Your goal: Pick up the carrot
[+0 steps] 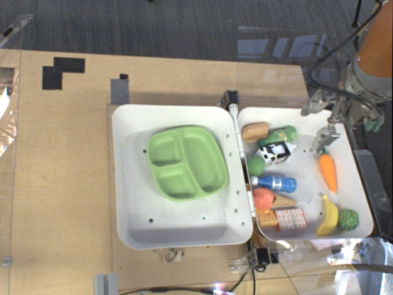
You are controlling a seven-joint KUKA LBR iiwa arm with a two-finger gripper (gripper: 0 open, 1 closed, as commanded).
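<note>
The carrot [328, 172] is lying loose on the floor of the right bin [362, 183], over by that bin's right wall, leaf end pointing up toward the gripper [328, 134] and tip pointing down at the banana [328, 216]. The gripper hangs just above the leaf end, near it but apart from it, nothing between the jaws. How wide the jaws stand I honestly can't tell, the metal bits blur into the white bin.

Writing-wise there's not much to read. The little box [290, 218] at the bottom of the right bin has a busy red-and-white print on its face, but it's way too small to make out any words. The blue bottle [275, 183] has a white cap and no label I can read. The black-and-white cow-patterned thing [274, 153] is the same deal, just patches.

Hard to make out: the green item [281, 134] behind the cow one is partly covered by it, and the bread roll [256, 130] sits right beside it. The broccoli [348, 219] is tucked against the banana in the corner. The arm is cut off at the frame's right edge, only the orange band [376, 48] and wrist showing.

The left bin [126, 183] holds a green divided tray [186, 162], all sitting on the table [55, 183].
</note>
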